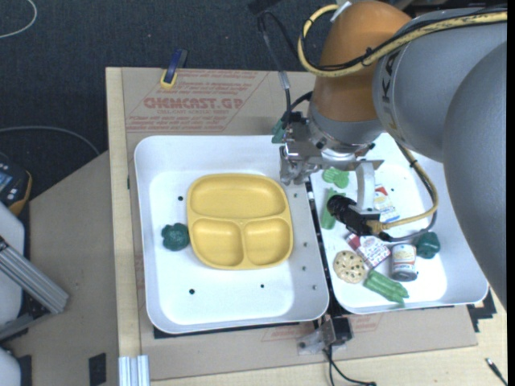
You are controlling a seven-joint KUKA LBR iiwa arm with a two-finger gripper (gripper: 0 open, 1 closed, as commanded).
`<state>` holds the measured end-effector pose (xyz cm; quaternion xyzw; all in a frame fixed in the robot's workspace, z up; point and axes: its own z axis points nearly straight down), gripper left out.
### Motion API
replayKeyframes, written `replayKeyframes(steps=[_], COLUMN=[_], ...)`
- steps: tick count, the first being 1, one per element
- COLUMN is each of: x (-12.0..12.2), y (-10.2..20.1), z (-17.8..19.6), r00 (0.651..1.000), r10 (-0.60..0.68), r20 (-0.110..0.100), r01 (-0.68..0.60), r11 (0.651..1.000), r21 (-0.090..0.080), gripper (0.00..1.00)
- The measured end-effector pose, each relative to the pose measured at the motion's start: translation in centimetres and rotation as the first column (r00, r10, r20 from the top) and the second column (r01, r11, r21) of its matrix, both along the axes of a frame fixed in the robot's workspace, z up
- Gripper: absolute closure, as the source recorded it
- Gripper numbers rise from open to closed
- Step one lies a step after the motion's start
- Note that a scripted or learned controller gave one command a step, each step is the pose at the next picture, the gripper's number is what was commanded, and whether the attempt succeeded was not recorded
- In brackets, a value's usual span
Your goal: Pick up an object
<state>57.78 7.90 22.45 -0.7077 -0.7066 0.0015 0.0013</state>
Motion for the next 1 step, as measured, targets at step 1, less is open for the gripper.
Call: replayKeyframes(steps=[1], x=[1.09], y=[-0.03], z=[-0.35], r00=[1.0], r10=[0.002], r20=[0.006], r01=[-0.002], r11=[1.0], r21=[-0.001], gripper=[1.0])
